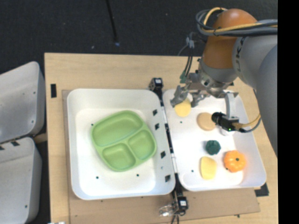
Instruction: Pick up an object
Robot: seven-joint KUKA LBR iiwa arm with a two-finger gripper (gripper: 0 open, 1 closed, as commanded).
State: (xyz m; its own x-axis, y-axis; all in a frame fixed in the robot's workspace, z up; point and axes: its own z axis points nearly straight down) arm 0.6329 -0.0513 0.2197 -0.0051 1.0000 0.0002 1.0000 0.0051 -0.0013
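My gripper (187, 98) hangs over the far left corner of the right bin (187, 143); its two grey fingers stand apart, so it is open. A round yellow piece (182, 109) lies on the bin floor just in front of the fingertips, close to them but not clamped between them. Further right lies a tan rounded piece (204, 121). A small dark green lump (213, 147), an orange pumpkin-like toy (234, 161) and a pale yellow oval piece (208, 167) sit toward the bin's near side.
A green divided plate (123, 140) lies in the left bin (81, 106). The raised divider (164, 129) between the bins runs just left of the gripper. The arm's grey body and orange band (229, 31) loom over the right bin's far edge.
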